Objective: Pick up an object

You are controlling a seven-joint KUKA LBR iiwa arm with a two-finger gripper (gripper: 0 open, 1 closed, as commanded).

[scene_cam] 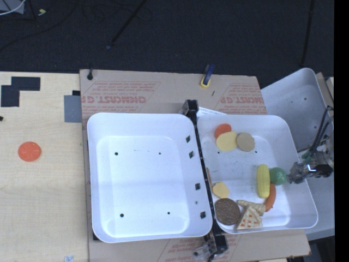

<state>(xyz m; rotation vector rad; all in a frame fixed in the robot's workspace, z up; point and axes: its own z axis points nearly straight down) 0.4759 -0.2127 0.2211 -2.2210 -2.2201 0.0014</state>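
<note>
The right bin point(294, 141) holds several toy foods. Near its back lie a red-orange disc point(222, 129), a yellow disc point(226, 141) and a tan disc point(245, 142). A yellow corn cob point(263, 180) lies toward the right wall, with a green piece point(278, 176) touching it and an orange carrot point(270, 197) just in front. At the front lie a small yellow piece point(221, 190), a brown cookie point(227, 211) and a waffle wedge point(249, 219). My gripper point(300, 173) sits low at the bin's right rim, just right of the green piece.
The left bin point(98, 146) stands beside the right one, on cardboard. A black divider with clips point(197, 162) runs between them. An orange disc point(29, 152) lies on the wooden bench far left. A grey metal plate point(292, 97) rises behind the right bin.
</note>
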